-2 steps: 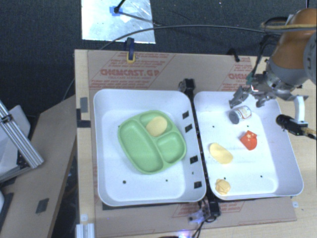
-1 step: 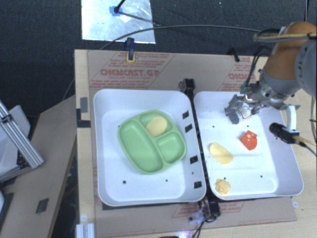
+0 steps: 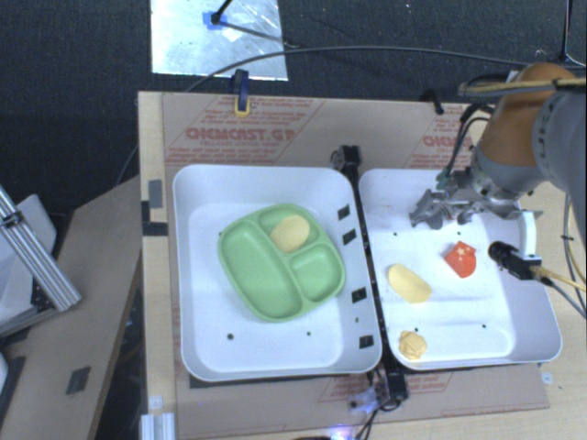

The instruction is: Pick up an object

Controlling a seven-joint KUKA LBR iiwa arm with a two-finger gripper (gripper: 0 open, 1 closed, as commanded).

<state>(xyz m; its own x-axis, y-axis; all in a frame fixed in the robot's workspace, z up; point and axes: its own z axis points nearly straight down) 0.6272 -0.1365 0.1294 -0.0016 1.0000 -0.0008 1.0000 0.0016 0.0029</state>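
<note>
Two white bins (image 3: 275, 186) sit side by side on a cardboard-covered bench. At right of frame, the gripper (image 3: 438, 211) hovers open and empty above the right bin, probably lining up on the red object (image 3: 461, 258) just below it.

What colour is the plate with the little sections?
Light green: the divided plate in the left bin, seen in the camera view.

In the right bin (image 3: 514, 337), bare floor lies open along the near right side and between the red piece (image 3: 461, 258) and the two yellow pieces (image 3: 409, 283) (image 3: 412, 344). The green divided plate (image 3: 280, 262) crowds the middle of the left bin (image 3: 197, 246), leaving open margins.
</note>
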